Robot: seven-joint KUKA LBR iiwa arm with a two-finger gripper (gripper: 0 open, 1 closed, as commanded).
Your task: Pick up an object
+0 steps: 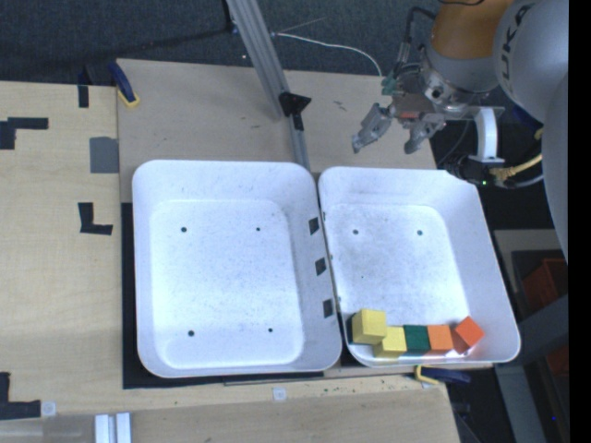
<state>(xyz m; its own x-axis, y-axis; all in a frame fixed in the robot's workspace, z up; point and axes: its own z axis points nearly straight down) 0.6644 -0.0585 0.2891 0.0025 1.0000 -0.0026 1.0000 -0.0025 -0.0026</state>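
Observation:
Several small blocks lie in a row along the near edge of the right bin [480, 238]: two yellow blocks [373, 326], a green block [417, 339], an orange block [440, 339] and a red-orange block [468, 331]. My gripper [395, 134] hangs high above the far rim of that bin, well away from the blocks. Its two fingers are spread apart with nothing between them.
The left bin [148, 247] sits beside the right one. A slanted metal rail [268, 58] crosses the bench behind the bins. A white cable [342, 46] lies on the bench near the gripper. Black tape marks dot the bench at left.

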